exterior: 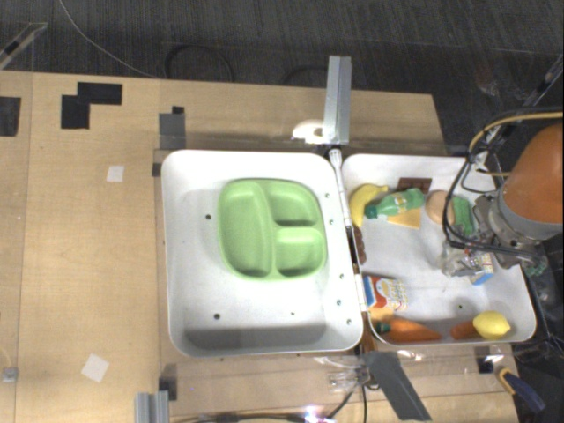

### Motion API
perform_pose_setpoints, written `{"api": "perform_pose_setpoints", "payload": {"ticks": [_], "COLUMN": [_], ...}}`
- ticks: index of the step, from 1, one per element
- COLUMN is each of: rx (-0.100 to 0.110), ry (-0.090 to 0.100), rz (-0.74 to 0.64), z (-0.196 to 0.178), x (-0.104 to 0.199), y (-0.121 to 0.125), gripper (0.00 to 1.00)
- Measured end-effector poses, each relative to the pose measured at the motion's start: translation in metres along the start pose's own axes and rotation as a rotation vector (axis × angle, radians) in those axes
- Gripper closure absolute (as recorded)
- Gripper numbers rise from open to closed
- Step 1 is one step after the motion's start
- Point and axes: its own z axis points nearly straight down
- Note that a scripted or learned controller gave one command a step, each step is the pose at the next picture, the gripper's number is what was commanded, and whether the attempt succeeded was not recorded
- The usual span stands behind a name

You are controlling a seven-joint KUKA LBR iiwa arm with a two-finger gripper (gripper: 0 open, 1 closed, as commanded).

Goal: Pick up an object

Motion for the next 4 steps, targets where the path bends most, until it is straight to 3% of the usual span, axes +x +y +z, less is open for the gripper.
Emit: {"api": "perform_pose_setpoints", "payload": {"ticks": [1, 2, 3, 4], "rx": [-0.001, -0.008, -0.004, -0.011], "ry": [0.001, 0.015, 0.012, 0.015], "rz": [0.0, 0.004, 0.038, -0.145], "z": [0.0, 0.014, 0.013, 0.017], "x": [0.0, 0.012, 0.027, -0.051], "y": [0.0, -0.006, 0.009, 0.004], "gripper": [0.0, 0.0, 0.0, 0.0]}}
